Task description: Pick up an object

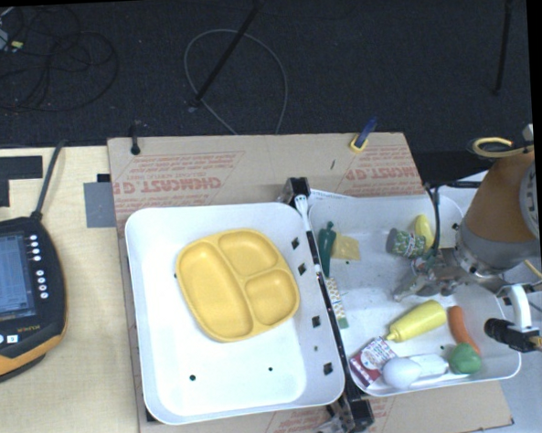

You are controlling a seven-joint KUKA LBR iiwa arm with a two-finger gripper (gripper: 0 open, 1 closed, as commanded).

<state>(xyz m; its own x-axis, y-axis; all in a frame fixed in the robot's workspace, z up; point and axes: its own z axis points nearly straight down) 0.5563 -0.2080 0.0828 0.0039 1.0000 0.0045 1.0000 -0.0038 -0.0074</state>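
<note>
Cardboard-topped bench, gripper (427, 275) low in the right bin (368, 223) near its right edge, fingers possibly spread, hard to tell.

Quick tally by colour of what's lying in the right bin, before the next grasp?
Yellow: 3: mustard bottle, banana, pale yellow block
Green: 3: dark green piece, green ball, green-labelled can
Orange: 1: carrot
White: 1: white bottle
Red-and-white: 1: packet
Total: 9
</note>
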